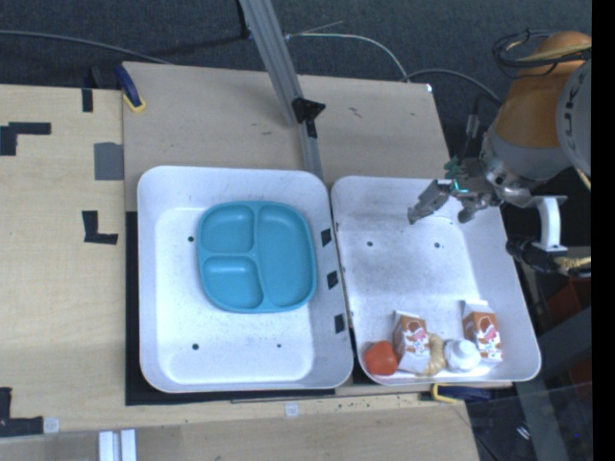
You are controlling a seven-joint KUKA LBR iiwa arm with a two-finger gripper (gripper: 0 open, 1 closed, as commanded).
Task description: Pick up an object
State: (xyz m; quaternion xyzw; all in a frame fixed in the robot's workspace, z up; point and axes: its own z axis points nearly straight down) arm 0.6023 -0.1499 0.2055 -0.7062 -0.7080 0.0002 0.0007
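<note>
My gripper (444,208) hangs over the far right part of the right bin (404,257), its two fingers spread open with nothing between them. Along that bin's near edge lie several small objects: a red ball (381,358), a small carton (412,341), a tan piece (437,355), a white bottle-like item (463,355) and a second carton (482,331). All of them sit well below the gripper in the view, apart from it.
The left bin (168,286) holds a blue divided plate (258,256). A grey metal pole (279,56) slants down to the ridge between the bins. Cables run across the dark floor behind the bench.
</note>
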